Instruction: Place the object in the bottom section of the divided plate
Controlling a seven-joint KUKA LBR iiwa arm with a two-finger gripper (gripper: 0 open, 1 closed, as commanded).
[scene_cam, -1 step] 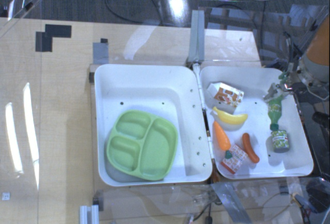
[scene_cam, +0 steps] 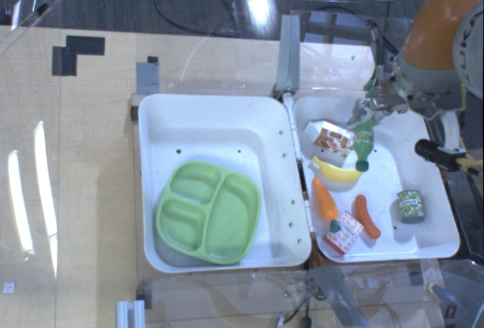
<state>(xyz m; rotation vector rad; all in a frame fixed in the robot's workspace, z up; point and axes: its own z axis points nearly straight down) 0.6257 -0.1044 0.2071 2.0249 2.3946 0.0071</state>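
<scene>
Claw (scene_cam: 368, 109) sits over the right bin (scene_cam: 431, 243), near its far edge, at the top of a green bottle (scene_cam: 364, 143); can't tell whether it has the bottle. Bottle hangs neck-down beside a small white carton (scene_cam: 330, 139) and just above a banana (scene_cam: 338, 171). Toward the near edge: carrot (scene_cam: 326, 200), red-and-white box (scene_cam: 344, 233), sausage (scene_cam: 367, 216), small can (scene_cam: 410, 206) at the right side. Green divided plate (scene_cam: 208, 211) lies in the left bin (scene_cam: 197, 126), near-left corner, nothing in its sections.
</scene>
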